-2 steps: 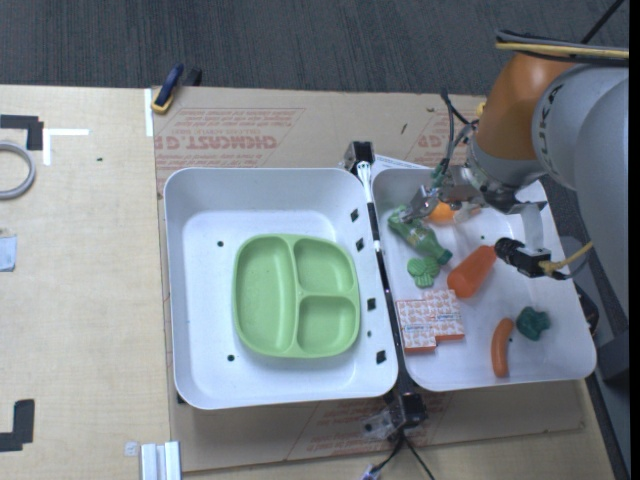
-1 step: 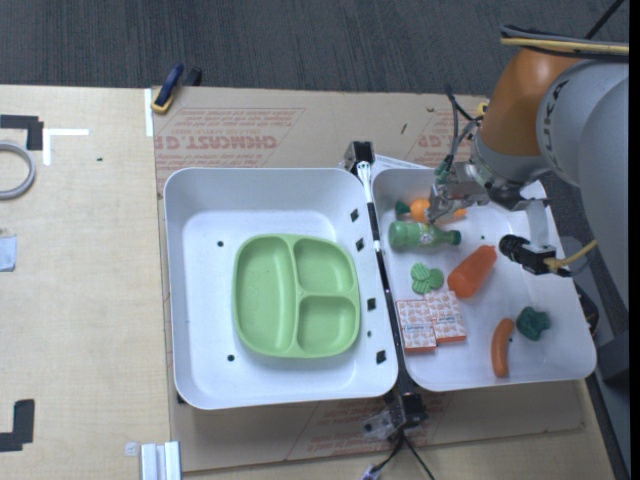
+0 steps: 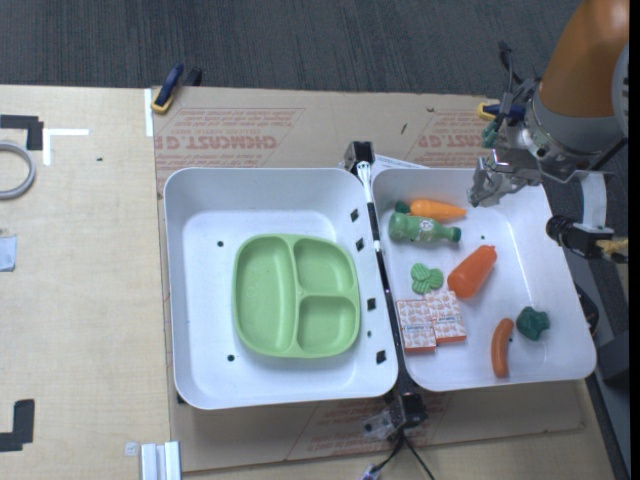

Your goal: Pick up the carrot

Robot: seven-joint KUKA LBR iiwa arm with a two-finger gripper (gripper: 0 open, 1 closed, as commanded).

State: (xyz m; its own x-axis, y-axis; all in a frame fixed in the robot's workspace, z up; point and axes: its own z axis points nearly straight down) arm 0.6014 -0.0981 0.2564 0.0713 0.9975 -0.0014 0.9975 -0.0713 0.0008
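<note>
Though the carrot (image 3: 437, 209) looks like light, stiff, smooth toy plastic, its thick orange middle suits a grasp best; whether the end effector (image 3: 487, 190) is open cannot be told.

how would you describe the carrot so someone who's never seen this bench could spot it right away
Look in the right-hand white bin, at its far end, just below and left of the gripper. The carrot lies flat there, directly above the small green bottle. It is the slim orange piece with a green stub at its left end, unlike the fatter, redder orange piece lower down.
</note>
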